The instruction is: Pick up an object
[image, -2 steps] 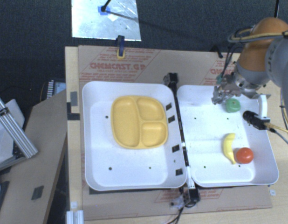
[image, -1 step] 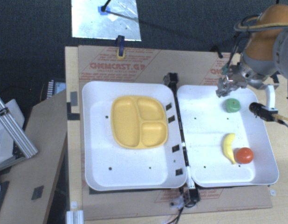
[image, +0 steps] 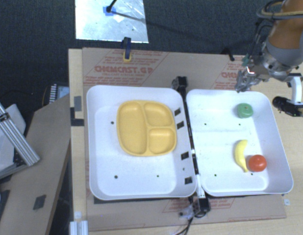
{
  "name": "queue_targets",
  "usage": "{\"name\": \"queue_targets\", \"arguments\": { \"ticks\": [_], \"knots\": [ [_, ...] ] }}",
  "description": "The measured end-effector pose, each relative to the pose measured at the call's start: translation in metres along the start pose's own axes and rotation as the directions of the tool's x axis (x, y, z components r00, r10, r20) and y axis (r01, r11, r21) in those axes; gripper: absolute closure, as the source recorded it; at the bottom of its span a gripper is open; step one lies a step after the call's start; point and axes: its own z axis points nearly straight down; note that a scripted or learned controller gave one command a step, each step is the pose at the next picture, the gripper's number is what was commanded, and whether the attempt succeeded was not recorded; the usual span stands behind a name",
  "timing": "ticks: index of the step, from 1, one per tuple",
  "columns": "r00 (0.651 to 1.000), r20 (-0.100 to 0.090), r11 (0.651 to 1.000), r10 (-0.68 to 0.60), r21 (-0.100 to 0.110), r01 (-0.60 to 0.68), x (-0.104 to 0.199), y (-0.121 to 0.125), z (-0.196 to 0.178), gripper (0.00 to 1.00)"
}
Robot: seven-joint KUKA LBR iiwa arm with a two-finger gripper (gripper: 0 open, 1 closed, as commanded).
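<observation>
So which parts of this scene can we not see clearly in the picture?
- Gripper: small and blurred in the camera view; its finger state cannot be told.
- Arm: cut off by the top and right edges.
- Banana: its lower end touches the red ball; any overlap is unclear.
- Green object: too small to identify.

1. The place looked like a robotics lab: a robot arm (image: 289,28) reached over a bench (image: 141,65).
2. Two white bins (image: 100,146) sat on printed board.
3. Aluminium framing (image: 14,136) and loose cables (image: 190,212) stood nearby.
</observation>
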Motion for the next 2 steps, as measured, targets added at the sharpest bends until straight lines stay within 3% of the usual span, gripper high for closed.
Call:
{"name": "queue_targets", "arguments": {
  "ticks": [2],
  "knots": [
    [1.0,-0.003,1.0,-0.005,0.005,0.005,0.106,-0.002,-0.002,1.0]
  ]
}}
